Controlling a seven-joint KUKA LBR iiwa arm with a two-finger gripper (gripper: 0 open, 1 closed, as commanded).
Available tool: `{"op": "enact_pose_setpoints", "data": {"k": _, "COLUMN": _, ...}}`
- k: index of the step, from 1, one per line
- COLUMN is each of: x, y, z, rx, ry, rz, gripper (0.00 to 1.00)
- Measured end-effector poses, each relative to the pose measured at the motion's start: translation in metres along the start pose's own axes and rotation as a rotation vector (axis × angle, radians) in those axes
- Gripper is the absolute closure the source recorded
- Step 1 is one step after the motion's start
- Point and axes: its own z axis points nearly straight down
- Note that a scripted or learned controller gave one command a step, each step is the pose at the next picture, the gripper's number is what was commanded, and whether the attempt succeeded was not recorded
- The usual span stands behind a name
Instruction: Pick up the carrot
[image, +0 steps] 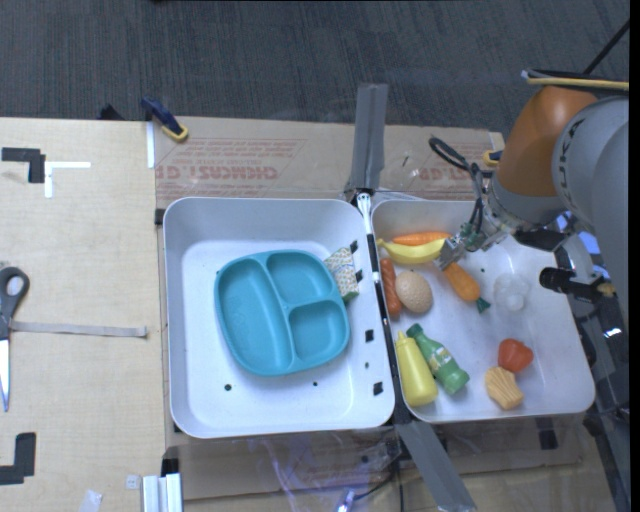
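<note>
Dark grey carpet floor (250, 50) beyond pale wooden bench (75, 260)

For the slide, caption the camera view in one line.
Gripper poised at the carrot in the right bin, beside a banana; blue divided plate in the left bin.

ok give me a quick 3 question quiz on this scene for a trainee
1. True or false: the carrot lies in the right bin.
2. Which sits in the left bin? A) blue tray B) egg C) green bottle
3. Which fruit lies just left of the gripper?

Key: 1 true; 2 A; 3 the banana.
</note>
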Motion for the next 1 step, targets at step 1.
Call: {"op": "enact_pose_setpoints", "data": {"k": 1, "x": 0.0546, "y": 0.0508, "z": -0.0899, "rx": 0.001, "ry": 0.004, "rz": 0.135, "gripper": 1.0}}
